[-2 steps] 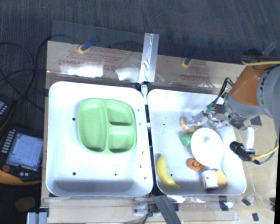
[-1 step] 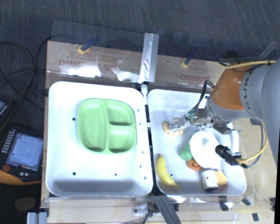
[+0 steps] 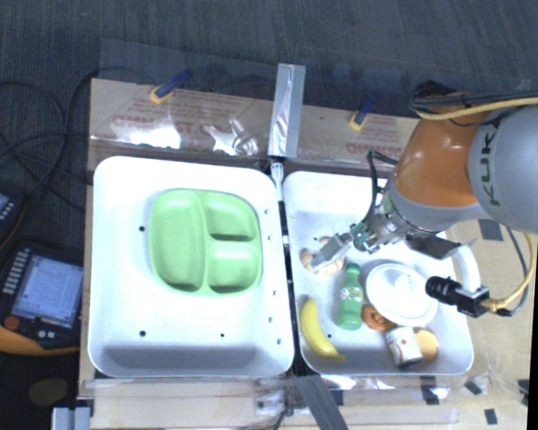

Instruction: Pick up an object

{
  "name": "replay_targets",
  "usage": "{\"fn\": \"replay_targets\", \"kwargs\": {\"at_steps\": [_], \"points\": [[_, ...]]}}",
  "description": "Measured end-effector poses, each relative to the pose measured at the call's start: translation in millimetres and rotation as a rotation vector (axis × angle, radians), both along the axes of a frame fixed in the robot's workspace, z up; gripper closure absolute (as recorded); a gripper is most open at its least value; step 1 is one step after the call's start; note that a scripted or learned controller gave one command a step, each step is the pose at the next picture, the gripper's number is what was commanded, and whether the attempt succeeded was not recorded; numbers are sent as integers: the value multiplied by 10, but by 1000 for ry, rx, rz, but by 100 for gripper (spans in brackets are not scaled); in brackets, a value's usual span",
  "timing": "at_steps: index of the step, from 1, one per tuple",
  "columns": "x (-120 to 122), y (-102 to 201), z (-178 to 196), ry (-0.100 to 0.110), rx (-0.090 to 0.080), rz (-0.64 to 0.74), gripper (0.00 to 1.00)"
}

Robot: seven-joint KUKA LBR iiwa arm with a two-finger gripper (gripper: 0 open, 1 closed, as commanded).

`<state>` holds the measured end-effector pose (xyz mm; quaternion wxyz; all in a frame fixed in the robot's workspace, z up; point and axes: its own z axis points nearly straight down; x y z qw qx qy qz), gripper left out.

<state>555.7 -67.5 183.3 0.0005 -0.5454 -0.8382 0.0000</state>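
My gripper [image 3: 336,248] reaches down into the upper left part of the right bin [image 3: 381,192], under the orange band of the arm. Its tip is right beside a small beige object [image 3: 313,258] lying near the bin's left wall; whether they touch is unclear. Just below the gripper stands a green bottle [image 3: 351,296]. A yellow banana [image 3: 319,331] lies at the bin's front left. A white round dish [image 3: 399,292] sits in the middle, with a small orange piece [image 3: 374,316] at its lower edge.
A small can [image 3: 405,348] and a tan bread-like piece [image 3: 427,340] lie at the right bin's front right. The left bin [image 3: 113,336] holds a green divided tray [image 3: 205,239]. A black fitting with a yellow cable [image 3: 456,292] juts over the right bin's right side.
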Motion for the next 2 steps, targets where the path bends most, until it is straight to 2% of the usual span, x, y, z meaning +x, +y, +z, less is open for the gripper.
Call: {"fn": "replay_targets", "kwargs": {"at_steps": [1, 2], "points": [[-299, -450, -826, -1, -1, 110, 0], [174, -1194, -514, 1, -3, -193, 0]]}}
